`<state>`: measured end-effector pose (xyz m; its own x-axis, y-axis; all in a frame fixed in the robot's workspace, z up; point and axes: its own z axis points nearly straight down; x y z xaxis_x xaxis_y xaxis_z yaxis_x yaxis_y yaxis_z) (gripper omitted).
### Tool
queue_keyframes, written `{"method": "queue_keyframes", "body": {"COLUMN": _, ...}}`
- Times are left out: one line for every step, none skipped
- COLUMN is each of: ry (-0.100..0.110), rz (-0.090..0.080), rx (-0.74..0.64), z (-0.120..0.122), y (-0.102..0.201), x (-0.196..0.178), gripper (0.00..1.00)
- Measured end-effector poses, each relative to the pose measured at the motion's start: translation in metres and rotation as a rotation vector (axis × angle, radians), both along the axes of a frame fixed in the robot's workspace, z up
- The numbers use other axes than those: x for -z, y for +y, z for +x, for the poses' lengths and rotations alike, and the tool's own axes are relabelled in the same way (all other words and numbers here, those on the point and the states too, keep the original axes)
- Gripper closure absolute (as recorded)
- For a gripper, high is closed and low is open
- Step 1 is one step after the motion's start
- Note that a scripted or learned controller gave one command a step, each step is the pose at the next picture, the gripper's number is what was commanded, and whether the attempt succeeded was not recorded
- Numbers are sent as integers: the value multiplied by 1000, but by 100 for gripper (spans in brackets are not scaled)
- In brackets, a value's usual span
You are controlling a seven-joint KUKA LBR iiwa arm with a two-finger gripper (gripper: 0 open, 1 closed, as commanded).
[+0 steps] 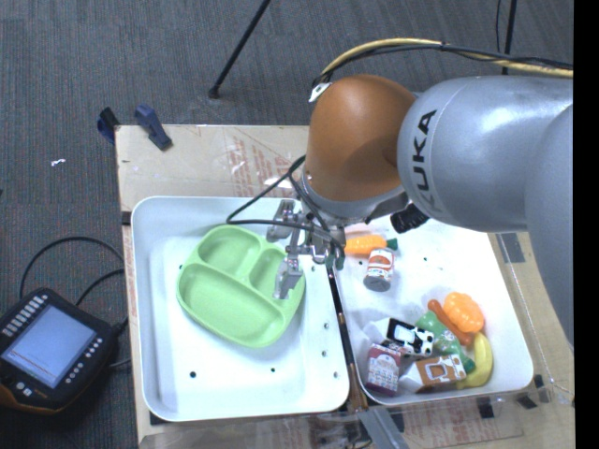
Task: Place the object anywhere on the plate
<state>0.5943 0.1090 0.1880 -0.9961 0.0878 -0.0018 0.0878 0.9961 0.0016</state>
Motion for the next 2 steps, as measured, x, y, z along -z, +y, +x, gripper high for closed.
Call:
{"method": "queue_keyframes", "body": {"ry": -16, "rz": 2, "rx": -16, "z": -45, "y": 38, "x": 83, "gripper": 0}}
{"method": "queue_keyframes", "body": {"ry": -2, "rz": -1, "rx": -70, "z": 5, "y": -104, "x": -1, "gripper": 0}}
